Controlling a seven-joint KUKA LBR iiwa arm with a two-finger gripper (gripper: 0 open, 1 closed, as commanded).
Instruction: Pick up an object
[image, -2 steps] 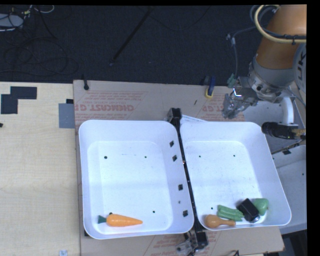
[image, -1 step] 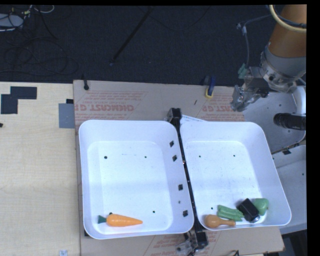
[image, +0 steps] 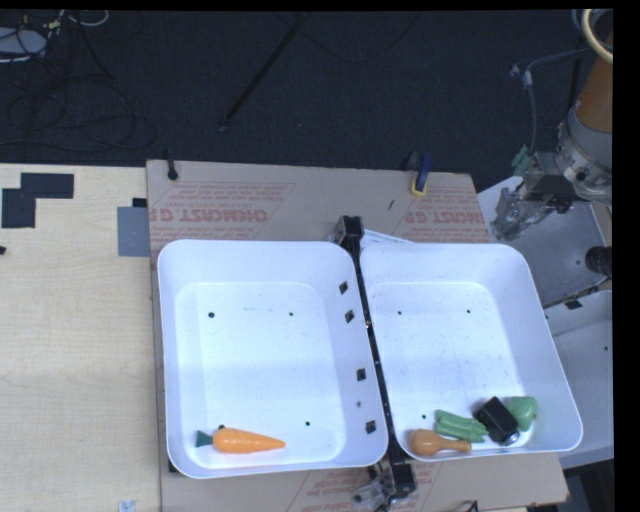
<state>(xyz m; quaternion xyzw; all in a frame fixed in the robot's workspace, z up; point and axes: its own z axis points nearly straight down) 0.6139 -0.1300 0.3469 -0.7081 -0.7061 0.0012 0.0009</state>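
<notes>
An orange toy carrot with a green stub lies at the front of the left bin. In the front right corner of the right bin sit a tan gourd-shaped toy, a green pod-like toy, a black block and a light green piece, all close together. My gripper hangs at the far right, beyond the right bin's back right corner and well away from every toy. Nothing shows between its fingers.
Both bins rest on a brown cardboard sheet with black clips along the shared wall. A blue and yellow clamp holds the cardboard's back edge. Light wooden bench top lies to the left.
</notes>
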